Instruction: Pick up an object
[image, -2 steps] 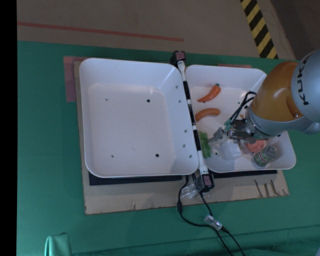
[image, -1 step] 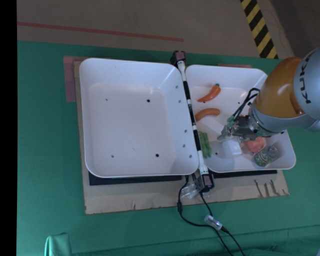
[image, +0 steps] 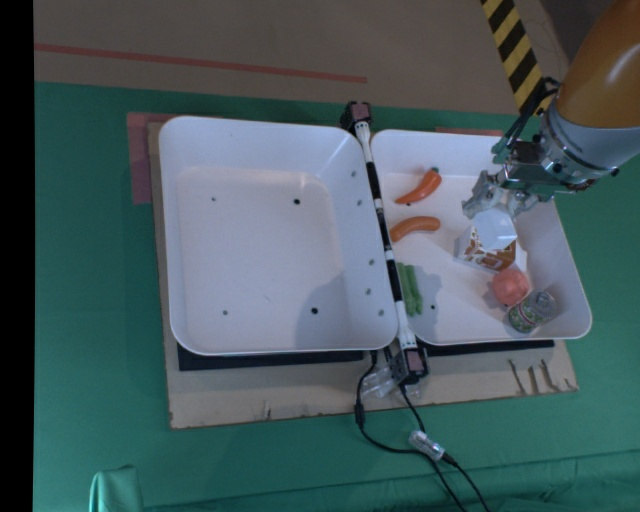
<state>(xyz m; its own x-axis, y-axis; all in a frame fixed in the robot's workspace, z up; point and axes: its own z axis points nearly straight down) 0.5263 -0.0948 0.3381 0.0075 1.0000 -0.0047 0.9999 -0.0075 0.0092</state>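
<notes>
Green bench (image: 100, 300) | gripper (image: 497, 205) over carton (image: 487, 248) | finger state unclear, tips blurred

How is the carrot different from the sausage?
The carrot is brighter orange with a green top; the sausage is duller, reddish-brown, with plain rounded ends. The carrot tapers to a point; the sausage keeps an even thickness. The carrot lies farther back. Both lie slanted in the right bin, near the divider.

Both white bins (image: 265, 140) look like smooth, faintly glossy plastic. Under them lies matt brown cardboard (image: 300, 395) on matt green cloth (image: 90, 300). At 5 o'clock in the right bin, a can (image: 530, 312) shines like metal.
</notes>
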